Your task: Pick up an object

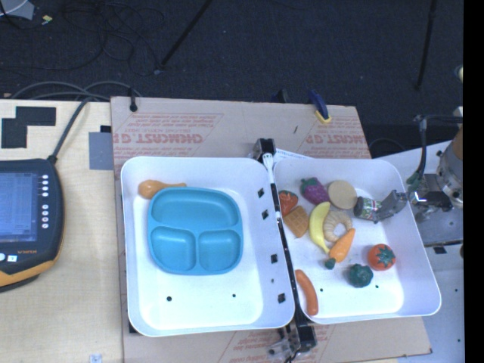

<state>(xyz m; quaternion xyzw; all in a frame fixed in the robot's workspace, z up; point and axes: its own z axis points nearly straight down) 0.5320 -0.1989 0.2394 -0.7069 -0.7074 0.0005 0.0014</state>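
Observation:
The right bin (412, 293) holds several toy foods. A purple eggplant (314, 190) and a tan round piece (342, 194) lie at the back. A yellow banana (321, 226), a pale ring (338, 223) and an orange carrot (342, 245) sit in the middle. A red tomato (381, 256) and a dark green piece (360, 275) rest toward the front right. My gripper (372, 208) reaches in from the right, low over the bin's back right part, just right of the tan piece. Nothing is visibly held.
A red strawberry (287, 200), a waffle (296, 221) and a sausage (306, 291) lie along the right bin's left wall. The left bin (144, 293) holds a blue divided plate (195, 229) and an orange piece (155, 188). A teach pendant (26, 218) lies at far left.

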